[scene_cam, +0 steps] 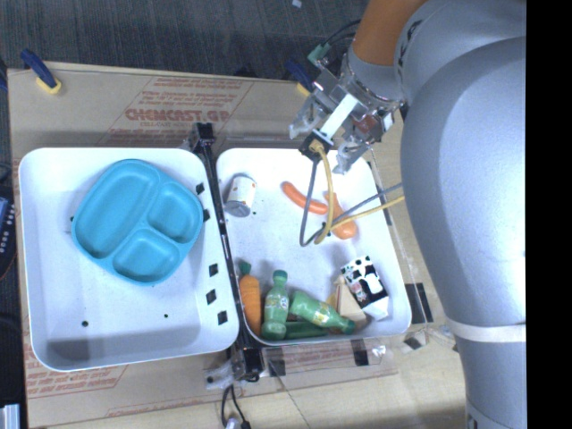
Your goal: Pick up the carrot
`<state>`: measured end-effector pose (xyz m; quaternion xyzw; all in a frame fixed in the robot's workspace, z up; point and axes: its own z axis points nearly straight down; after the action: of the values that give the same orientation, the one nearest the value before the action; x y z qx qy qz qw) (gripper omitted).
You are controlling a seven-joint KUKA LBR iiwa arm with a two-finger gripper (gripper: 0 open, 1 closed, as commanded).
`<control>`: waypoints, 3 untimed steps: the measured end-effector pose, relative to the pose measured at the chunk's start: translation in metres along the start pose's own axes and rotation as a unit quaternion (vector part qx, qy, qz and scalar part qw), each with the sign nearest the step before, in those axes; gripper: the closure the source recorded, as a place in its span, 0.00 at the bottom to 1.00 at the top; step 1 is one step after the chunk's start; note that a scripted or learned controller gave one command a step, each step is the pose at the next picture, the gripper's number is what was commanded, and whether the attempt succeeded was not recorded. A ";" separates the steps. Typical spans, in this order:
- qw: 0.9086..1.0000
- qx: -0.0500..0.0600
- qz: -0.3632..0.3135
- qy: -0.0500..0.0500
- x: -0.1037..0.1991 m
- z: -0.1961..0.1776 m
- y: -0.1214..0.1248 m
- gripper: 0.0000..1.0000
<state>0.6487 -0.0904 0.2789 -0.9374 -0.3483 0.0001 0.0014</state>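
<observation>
the grey arm with its orange band fills the right side of the frame, and its hand (338,137) sits at the upper edge of the right bin (268,164), near the top centre-right of the picture. whether the hand is open or closed cannot be told from this angle. thin yellow and dark cables hang from the wrist down into the bin.

the carrot (250,304) lies in the lower left corner of the right bin, close against the wall shared with the left bin, standing roughly upright along the frame with its green top toward the upper end. it is well apart from the hand. just to its right lie two green bottles (299,312), one touching or nearly touching the carrot, the other stretched along the bin's lower edge.

further right in the lower corner is a black-and-white carton (366,286). in the middle of the right bin, under the cables, lie a small orange-red sausage-like piece (304,197) and another orange piece (343,231). a small silver can (239,195) rests near the upper left of that bin.

the left bin (54,329) holds a blue divided tray (138,219) in its upper half. both bins rest on the cardboard-covered tabletop (161,105).
</observation>
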 end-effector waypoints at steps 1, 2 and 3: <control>0.998 0.005 -0.058 -0.006 -0.008 0.083 -0.033 0.00; 0.998 0.002 -0.065 -0.002 -0.039 0.088 0.030 0.00; 0.991 0.001 -0.131 -0.001 -0.089 0.092 0.073 0.00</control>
<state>0.6287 -0.2034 0.1867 -0.8837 -0.4681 0.0014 0.0015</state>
